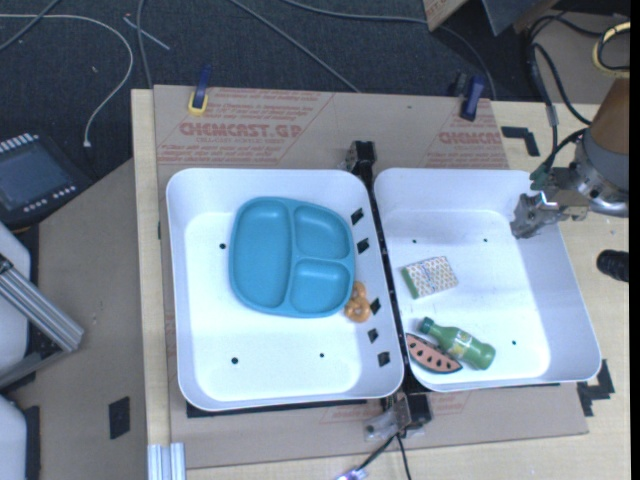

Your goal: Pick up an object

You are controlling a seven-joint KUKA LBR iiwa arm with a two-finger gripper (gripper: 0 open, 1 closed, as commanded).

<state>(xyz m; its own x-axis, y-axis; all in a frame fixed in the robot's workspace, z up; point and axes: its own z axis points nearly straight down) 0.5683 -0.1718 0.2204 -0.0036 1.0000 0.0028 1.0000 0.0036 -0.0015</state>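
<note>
Gripper [527, 218] positioned over right bin's [560, 298] far right edge.
Nothing is seen held; whether its claw is spread cannot be told.

Two bins sit side by side on the tabletop [150, 268]. In the left bin [200, 368], a divided tray [290, 258] lies toward the far side, with a small pastry-like piece [357, 306] touching its right near corner. In the right bin [560, 318], a small packet [430, 276] lies left of centre. Nearer, a bottle [460, 344] lies on its side just beside a watermelon slice [432, 356] at the bin's near left corner. The end effector [530, 216] is above the right bin's far right part.
</note>
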